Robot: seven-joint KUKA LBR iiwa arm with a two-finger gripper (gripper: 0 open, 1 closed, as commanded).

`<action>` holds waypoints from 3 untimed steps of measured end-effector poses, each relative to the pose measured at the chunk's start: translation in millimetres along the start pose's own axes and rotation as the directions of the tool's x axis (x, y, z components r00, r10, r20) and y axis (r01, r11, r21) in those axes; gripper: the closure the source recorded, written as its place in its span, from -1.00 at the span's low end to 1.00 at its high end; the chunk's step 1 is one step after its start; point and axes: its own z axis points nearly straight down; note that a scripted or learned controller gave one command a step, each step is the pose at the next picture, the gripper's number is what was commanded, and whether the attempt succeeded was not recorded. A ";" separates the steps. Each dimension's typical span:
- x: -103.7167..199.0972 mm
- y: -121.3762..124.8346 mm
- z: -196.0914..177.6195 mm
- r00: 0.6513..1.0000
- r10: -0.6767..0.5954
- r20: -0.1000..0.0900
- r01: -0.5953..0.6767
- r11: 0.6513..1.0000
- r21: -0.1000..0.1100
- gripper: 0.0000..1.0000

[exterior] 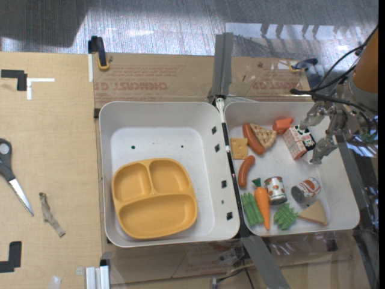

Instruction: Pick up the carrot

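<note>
Camera view, slanted down over the tabletop: two shallow white bins side by side, left bin (114, 131) carrying a yellow divided plate (154, 197), right bin (348, 188) crowded with toy food. Carrot (261, 202) lying flat toward the near side of the right bin, leafy end pointing far, tip pointing near, wedged between a green bean pod (250, 208) on its left and a small tin can (275, 190) just to its right; green leafy piece (286, 216) close at its near right. Tight packing likely to leave little room for fingers on either flank, so a grasp along the free length looks the better bet.

Arm reaching in from the right, wrist bent down over the far right part of the bin. Gripper (319, 138) hanging beside a small milk carton (299, 142), fingers spread apart with nothing between them, well apart from the carrot. Pizza slice (263, 136), sausage (244, 170) and cracker (239, 148) scattered between. Scissors (12, 179) resting on the tabletop at far left, out of play.
</note>
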 end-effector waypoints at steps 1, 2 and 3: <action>-12.1 72.7 6.5 0.999 0.051 0.001 -0.051 0.999 -0.001 -1.00; 51.0 123.0 12.1 1.000 0.015 0.001 -0.015 1.000 -0.001 -1.00; 92.6 92.9 109.9 0.994 -0.105 0.012 0.105 0.994 0.002 -1.00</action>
